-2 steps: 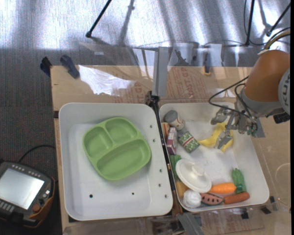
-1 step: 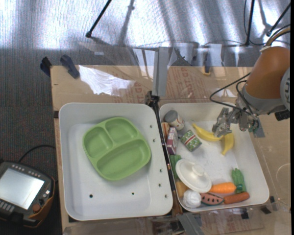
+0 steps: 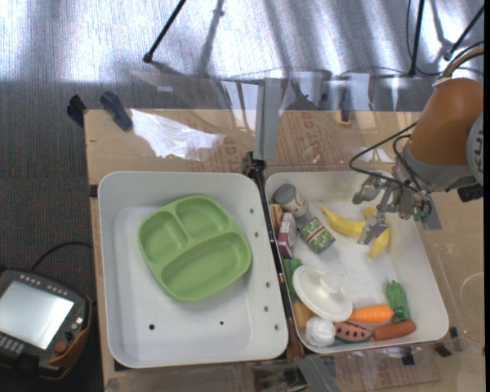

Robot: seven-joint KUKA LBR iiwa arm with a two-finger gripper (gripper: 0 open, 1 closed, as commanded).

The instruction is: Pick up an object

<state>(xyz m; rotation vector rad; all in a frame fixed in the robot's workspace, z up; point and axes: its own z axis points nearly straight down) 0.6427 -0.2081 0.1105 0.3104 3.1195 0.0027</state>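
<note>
Gripper [image 3: 376, 219] hovers low in the right bin [image 3: 435, 288], fingers apart and gripping nothing, a yellow piece [image 3: 380, 242] just under them, banana [image 3: 341, 222] immediately left, long axis slanting toward it.

I see two white bins side by side on the bench. The left bin [image 3: 122, 317] holds a green plate [image 3: 194, 246] with three compartments, lying flat. My arm [image 3: 445, 133] reaches in from the right over the right bin [image 3: 429, 276], and the gripper [image 3: 379, 219] hangs just above a yellow piece [image 3: 380, 242], perhaps touching it; I cannot tell if it grips. A banana [image 3: 341, 221] lies just beside that. Near the bin's left wall stand a grey can [image 3: 289, 197] and a green can [image 3: 317, 235]. Lower down are a white lid [image 3: 322, 293], a carrot [image 3: 371, 314], a watermelon slice [image 3: 353, 331] and a sausage [image 3: 394, 330].
</note>
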